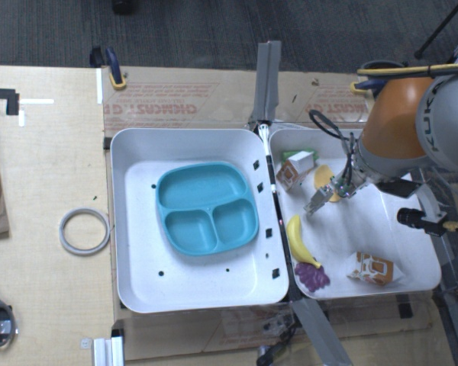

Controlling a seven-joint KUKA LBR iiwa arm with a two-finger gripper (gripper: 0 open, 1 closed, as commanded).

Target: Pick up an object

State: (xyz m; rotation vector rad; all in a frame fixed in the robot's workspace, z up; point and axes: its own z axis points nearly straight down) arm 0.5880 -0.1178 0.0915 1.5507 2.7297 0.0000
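I had the jaws (320,199) down in the right bin (412,277), beside the small yellow piece (324,178) and the carton (296,168). Couldn't tell if they were spread or pressed together. Nothing was visibly gripped, so I judged the pick not done. Banana (296,240), grapes (313,277), orange box (372,268) were lying untouched. Grasp and lift remained.

The grey arm reaches in from the right, its claw (320,201) lowered, pointing down-left.
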